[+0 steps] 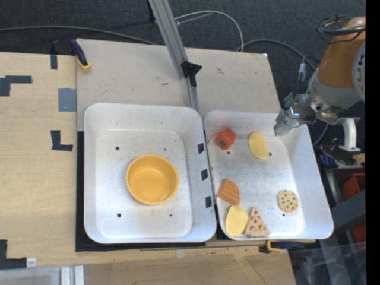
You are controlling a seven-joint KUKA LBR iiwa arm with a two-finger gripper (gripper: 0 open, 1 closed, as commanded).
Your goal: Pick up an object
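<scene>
The right bin [309,177] holds several toy foods: a red tomato-like piece [225,139], a pale yellow lemon-like piece [258,145], an orange-brown bread piece [229,191], a yellow cheese-like piece [236,220], a pizza slice [257,223] and a chocolate-chip cookie [287,201]. My gripper [283,125] hangs over the bin's far right corner, just right of the lemon-like piece and apart from it. Nothing shows between its tips.
The left bin [101,159] holds a yellow bowl [152,179]. A grey metal pole [172,31] slants down to the gap between the bins. Cables [237,31] lie behind the bins. Blue-handled clamps sit at the bench's far left corner [80,54] and front edge [279,245].
</scene>
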